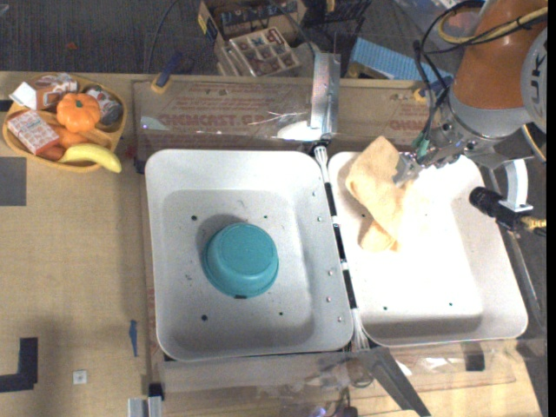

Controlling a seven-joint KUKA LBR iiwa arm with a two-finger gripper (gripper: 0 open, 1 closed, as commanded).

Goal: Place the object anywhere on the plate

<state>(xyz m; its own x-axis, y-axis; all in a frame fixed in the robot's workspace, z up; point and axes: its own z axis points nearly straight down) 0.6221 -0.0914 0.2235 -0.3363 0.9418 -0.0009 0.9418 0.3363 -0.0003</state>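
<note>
Teal plate (pixel 241 260) left bin; gripper (pixel 407 170) touching yellow cloth (pixel 378 196) right

teal plate (pixel 241 260), pale yellow cloth (pixel 375 200), white bins (pixel 174 181)

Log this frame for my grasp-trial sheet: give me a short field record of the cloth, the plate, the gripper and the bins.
object: pale yellow crumpled cloth, in the right white bin, at its upper left
target: round teal plate, in the middle of the left white bin
gripper: two-finger gripper at the cloth's upper right edge, touching it
cloth on plate: no, they lie in separate bins
off bench: basket of toy food, upper left
</note>
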